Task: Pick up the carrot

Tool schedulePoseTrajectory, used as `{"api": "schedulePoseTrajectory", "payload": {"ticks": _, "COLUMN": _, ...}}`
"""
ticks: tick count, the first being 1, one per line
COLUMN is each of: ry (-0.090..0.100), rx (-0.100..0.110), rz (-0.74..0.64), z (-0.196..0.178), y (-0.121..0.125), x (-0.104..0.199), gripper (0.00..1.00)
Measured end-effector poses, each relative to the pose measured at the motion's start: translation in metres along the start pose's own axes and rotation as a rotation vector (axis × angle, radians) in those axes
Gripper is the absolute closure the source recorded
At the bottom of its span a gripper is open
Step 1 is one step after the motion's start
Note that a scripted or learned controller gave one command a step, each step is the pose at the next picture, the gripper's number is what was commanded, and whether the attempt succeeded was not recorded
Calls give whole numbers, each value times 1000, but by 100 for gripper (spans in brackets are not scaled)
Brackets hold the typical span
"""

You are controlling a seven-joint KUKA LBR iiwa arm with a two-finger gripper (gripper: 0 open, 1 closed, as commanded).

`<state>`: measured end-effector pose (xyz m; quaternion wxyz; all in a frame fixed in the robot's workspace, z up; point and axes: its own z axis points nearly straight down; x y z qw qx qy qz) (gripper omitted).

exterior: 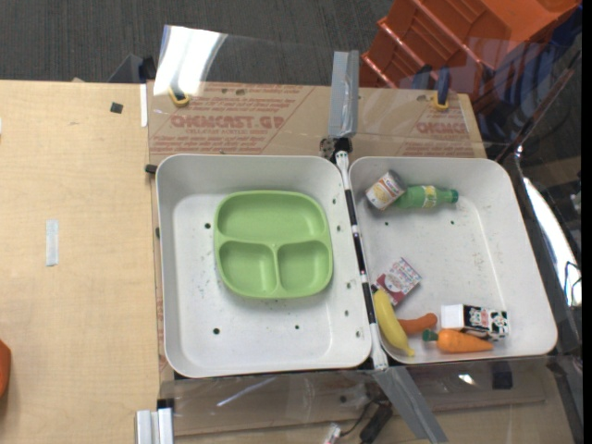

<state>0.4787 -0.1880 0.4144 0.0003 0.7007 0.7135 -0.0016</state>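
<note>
Camera view: the carrot (462, 342) lies in the right bin's (518, 248) near corner, just below a small carton (483, 319), near a banana (392, 322). The tool's state cannot be told.

Red "OKMCAST.GP"-like print, partly legible, on clear sheet (227, 118) behind bins; rest unreadable.

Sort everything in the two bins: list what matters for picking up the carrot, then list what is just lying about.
For the job:
- carrot, near the front edge of the right bin

Just lying about:
- banana
- small orange piece beside the banana
- black-and-white carton touching the carrot
- small packet
- can
- green bottle
- green divided plate in the left bin
</note>
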Motion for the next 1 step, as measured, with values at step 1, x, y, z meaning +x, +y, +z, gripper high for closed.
{"api": "schedulePoseTrajectory", "payload": {"ticks": 1, "ry": 3, "rx": 1, "rz": -21, "z": 247, "y": 35, "x": -34, "gripper": 100}}
